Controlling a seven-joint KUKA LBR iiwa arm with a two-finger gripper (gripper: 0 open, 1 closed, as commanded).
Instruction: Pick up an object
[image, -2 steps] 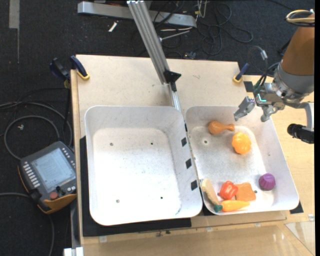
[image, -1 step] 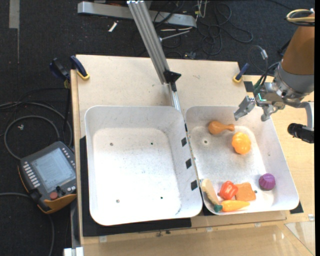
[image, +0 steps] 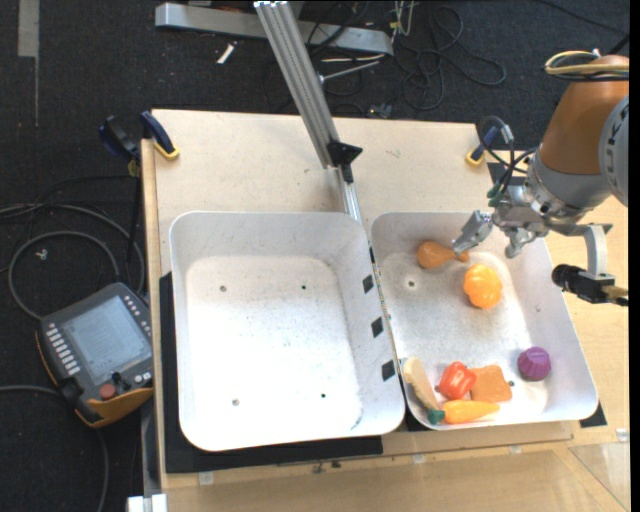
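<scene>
Tool over right bin, nothing between the fingers

Tool (image: 494, 236) hangs above the far part of the right bin (image: 570, 330), w/ the arm (image: 585, 135) coming in from your right. You can see two fingers spread apart: one (image: 470, 233) points down-left, its tip just beside the brown pear-shaped object (image: 435, 255), the other sits nearer the bin's far right rim. Nothing's gripped btw them. Can't tell whether the left tip actually touches the brown piece.

Objects, all in the right bin: brown piece near the far-left area; orange-yellow fruit (image: 483, 285) just right of it and nearer you; purple round item (image: 534, 363) by the right wall. Near the front rim you've got a cluster: red pepper (image: 456, 380), orange block (image: 491, 384), carrot (image: 468, 410) and a pale stick-like piece (image: 420, 380), packed close together.

Left bin (image: 200, 300) sits beside it on the worktop (image: 250, 160). Teach pendant (image: 95, 350) lies on the floor at left.
</scene>
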